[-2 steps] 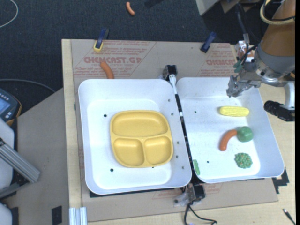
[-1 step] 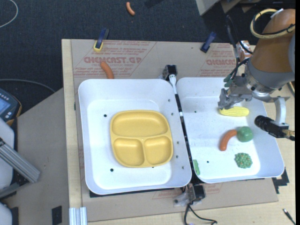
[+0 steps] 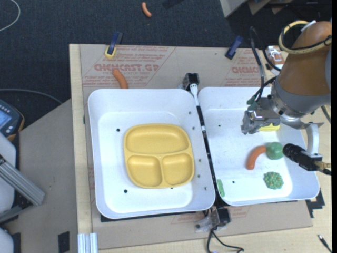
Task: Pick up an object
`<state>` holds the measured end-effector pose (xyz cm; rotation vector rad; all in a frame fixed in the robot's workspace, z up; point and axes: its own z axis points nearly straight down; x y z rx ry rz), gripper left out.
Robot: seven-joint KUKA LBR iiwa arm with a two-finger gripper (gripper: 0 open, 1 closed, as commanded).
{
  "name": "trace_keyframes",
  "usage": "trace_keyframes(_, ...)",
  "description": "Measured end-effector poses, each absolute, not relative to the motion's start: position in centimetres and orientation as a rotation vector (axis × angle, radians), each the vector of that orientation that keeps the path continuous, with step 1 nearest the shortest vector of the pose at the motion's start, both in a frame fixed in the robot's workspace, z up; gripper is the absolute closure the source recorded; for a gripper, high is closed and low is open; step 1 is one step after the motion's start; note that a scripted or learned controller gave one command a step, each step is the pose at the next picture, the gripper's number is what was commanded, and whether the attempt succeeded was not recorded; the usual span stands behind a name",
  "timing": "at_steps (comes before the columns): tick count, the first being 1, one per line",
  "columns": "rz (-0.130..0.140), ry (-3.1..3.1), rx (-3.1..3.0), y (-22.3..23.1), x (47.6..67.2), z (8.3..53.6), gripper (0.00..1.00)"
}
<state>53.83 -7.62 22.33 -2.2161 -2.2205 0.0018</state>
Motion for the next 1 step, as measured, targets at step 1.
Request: trace_keyframes(1, 0.003, -2.222, -2.213, -2.58, 50.26, 22.36, 1.0)
